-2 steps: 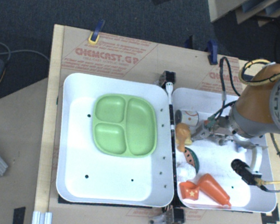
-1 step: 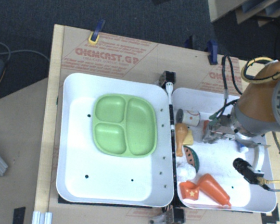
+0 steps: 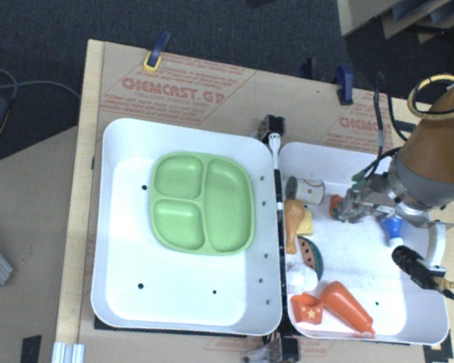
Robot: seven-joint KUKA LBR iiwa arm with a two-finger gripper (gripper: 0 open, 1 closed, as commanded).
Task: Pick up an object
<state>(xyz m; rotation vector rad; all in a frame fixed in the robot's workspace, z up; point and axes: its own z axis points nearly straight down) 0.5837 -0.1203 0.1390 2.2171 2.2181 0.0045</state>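
**Figure: one-arm picking cell, viewed from above at a slant.** The hand of the grey arm with an orange section hangs low over the far half of the right shallow white bin. Whether the hand is apart, together or clamped on anything cannot be told.

A small red object lies just beside the hand, on the side facing the left bin; contact cannot be judged. A small blue object lies just beside the hand on the opposite side. A short white cylinder lies near the hand, past the red object and close to the bin wall.

Nearer the camera than the hand, along that same wall, lie:
- a tan elongated piece, touching a flat yellow piece;
- a slice-shaped piece with a green rim;
- a white lump.

At the bin's near end, well apart from the hand, an orange-red block marked with a yellow star sits just beside an orange cone lying on its side.

The left shallow white bin holds a pale green plastic plate with three compartments, also well apart from the hand. Both bins rest on the tabletop, a brown board printed with red lettering.
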